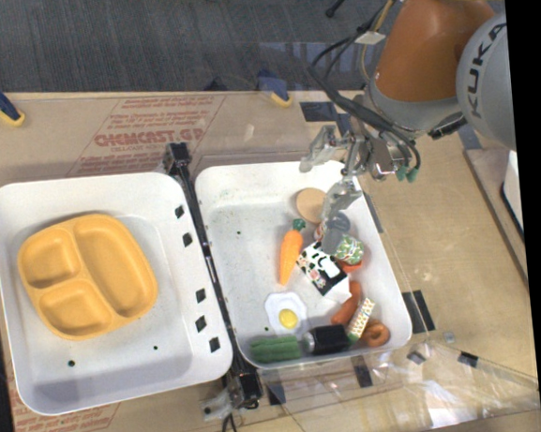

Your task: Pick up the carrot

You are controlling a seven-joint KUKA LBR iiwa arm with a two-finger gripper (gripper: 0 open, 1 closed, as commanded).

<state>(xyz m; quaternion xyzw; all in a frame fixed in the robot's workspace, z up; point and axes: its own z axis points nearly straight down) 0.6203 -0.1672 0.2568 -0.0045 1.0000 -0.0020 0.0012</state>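
Observation:
The carrot (289, 255), orange with a small green top, lies nearly upright in the middle of the right bin (232, 261), free of any hold. My gripper (335, 220) hangs over the same bin, a little to the right of the carrot and slightly further back. It sits just beside a tan round piece (309, 200) and over a black-and-white carton (322, 268). Nothing shows between the gripper and the carrot but bare bin floor.
Toy food crowds the right bin's front right: a fried egg (285, 312), a green cucumber (276, 349), a black block (328, 339), a red-and-green piece (350, 250), a sausage (347, 309), a brown ring (376, 333). A yellow divided plate (87, 273) lies in the left bin (40, 381).

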